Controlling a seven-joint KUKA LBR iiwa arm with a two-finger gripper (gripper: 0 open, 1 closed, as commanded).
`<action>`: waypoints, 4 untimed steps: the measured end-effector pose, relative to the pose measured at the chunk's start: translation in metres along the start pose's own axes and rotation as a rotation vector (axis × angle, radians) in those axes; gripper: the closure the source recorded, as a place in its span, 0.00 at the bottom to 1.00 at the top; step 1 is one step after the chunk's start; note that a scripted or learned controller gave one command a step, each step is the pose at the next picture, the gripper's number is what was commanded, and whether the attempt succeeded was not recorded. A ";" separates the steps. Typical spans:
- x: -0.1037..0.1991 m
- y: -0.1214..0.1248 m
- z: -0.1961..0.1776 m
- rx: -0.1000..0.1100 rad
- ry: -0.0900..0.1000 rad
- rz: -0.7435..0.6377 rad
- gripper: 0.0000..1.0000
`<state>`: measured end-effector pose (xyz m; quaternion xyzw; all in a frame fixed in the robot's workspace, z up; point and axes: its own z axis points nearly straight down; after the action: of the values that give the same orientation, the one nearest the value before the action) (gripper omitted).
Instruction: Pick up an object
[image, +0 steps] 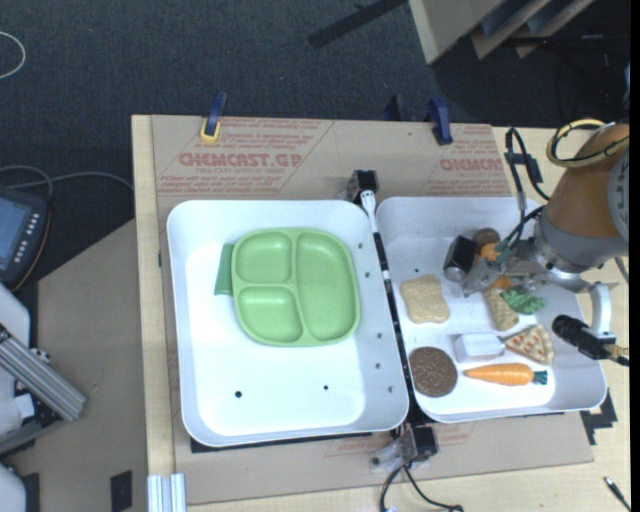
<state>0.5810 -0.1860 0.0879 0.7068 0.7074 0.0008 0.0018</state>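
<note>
The pincer hangs low in the right bin, just above the green toy; I cannot tell its grip. Judged step: closing in. Next: settle on that toy, beside the cracker.

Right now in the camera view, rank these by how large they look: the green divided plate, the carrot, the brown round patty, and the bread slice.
1. green divided plate, by far the largest
2. carrot, longest of the rest
3. brown round patty and bread slice look about alike, so I won't rank them
</note>
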 end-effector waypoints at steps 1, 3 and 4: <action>-0.002 0.002 -0.013 -0.010 -0.007 0.000 1.00; -0.006 0.013 -0.121 -0.004 -0.002 0.000 1.00; -0.006 0.014 -0.138 -0.001 0.000 0.000 1.00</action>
<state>0.5943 -0.1919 0.2264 0.7068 0.7075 0.0010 0.0024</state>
